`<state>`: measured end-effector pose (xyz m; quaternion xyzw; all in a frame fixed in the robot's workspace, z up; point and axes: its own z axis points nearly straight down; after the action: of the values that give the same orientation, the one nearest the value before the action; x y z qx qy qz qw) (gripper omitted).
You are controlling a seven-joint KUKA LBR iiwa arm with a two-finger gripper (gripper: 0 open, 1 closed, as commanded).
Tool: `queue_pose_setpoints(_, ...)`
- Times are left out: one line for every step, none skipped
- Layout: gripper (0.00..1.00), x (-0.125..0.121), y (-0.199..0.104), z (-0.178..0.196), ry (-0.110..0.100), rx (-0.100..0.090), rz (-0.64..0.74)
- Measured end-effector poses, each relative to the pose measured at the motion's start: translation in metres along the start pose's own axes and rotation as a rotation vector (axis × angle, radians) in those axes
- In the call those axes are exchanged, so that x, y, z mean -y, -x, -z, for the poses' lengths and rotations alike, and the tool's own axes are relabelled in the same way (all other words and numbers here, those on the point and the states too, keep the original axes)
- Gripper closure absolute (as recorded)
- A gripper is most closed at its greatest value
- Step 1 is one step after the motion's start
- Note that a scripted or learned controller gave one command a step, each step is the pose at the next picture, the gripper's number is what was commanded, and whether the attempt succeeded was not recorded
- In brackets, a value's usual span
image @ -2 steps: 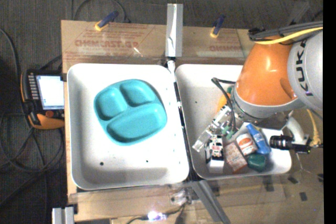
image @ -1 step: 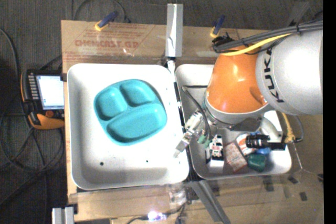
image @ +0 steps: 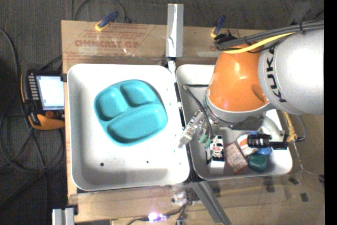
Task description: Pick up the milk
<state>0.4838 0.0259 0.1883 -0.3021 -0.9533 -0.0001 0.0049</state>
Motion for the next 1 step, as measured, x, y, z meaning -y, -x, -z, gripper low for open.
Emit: queue_pose_setpoints(1.0,0.0688,0.0489,0.0067,0.0,0.009,0.157)
